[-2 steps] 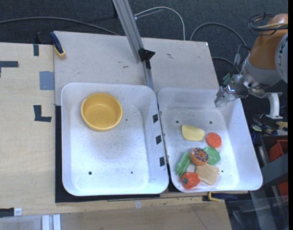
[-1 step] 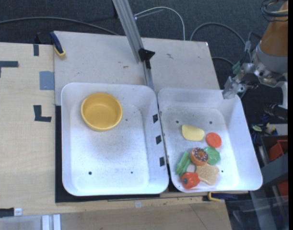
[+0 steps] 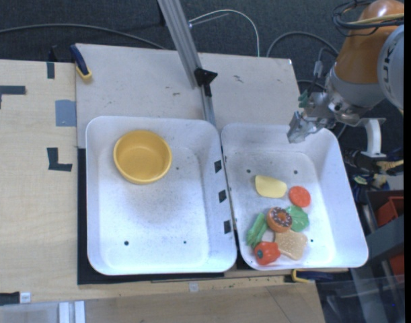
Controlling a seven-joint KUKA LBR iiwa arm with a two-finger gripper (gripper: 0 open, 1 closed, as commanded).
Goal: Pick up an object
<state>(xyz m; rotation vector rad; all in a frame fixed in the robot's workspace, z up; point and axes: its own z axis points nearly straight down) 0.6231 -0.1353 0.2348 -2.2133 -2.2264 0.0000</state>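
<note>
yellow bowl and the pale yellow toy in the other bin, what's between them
In the camera view, between the yellow bowl and the pale yellow toy lie bare speckled bin floor and the two bins' adjoining rims.

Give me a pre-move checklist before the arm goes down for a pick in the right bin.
1. Targets present: ok. Pale yellow toy piece, round red-orange disc and the clustered toy food lie in the right-hand shallow white bin.
2. Isolated target: ok. The yellow piece lies apart from the cluster.
3. Gripper position: not ok. The two-finger gripper is at the bin's far rim, not above any piece.
4. Jaw state: cannot tell.
5. Load: ok. Nothing shows at the gripper tip.
6. Yellow plastic bowl: ok, in the left bin, out of the path.
</note>
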